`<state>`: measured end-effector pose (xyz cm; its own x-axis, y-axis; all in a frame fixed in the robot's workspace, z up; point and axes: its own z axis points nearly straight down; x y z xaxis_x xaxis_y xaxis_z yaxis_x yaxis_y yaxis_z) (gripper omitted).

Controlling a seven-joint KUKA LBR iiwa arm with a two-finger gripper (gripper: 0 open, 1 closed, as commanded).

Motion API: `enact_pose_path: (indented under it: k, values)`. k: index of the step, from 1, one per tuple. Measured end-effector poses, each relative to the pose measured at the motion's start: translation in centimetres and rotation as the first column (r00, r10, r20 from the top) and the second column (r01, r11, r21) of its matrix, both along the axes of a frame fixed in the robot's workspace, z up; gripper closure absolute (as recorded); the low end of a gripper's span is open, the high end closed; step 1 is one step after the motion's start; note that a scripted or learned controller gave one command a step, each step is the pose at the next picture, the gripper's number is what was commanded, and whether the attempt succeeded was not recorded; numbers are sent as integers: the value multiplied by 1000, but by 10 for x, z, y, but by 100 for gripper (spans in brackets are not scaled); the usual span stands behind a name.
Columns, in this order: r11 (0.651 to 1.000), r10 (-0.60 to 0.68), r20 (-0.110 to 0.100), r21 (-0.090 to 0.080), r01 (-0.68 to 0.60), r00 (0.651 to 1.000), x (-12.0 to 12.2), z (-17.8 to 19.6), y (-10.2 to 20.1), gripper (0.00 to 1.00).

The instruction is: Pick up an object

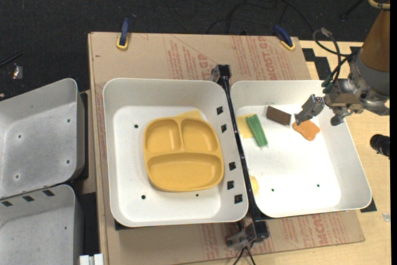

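While gripper [322, 110] hangs spread wide above orange piece [306, 130], it looks light, soft; pinch its short sides.

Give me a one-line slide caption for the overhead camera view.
KUKA gripper poised over the right bin beside an orange piece, brown block and green block.

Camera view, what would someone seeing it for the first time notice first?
Probably the yellow divided tray, which takes up much of the left bin. Next, the gripper low over the right bin, just above an orange piece, with a brown block and green bar nearby.
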<state>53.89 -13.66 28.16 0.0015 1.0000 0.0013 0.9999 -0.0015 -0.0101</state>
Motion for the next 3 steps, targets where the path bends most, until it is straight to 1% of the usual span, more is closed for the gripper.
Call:
enact_pose_path:
  k: [1, 2, 3]
  values:
    - [1000, 2, 10, -1, -2, 1000, 2, 5, 0, 0]
    - [1000, 0, 4, 0, 0, 1000, 7, -57, 1, 0]
    - [1000, 1, 6, 0, -1, 1000, 15, -114, 6, 0]
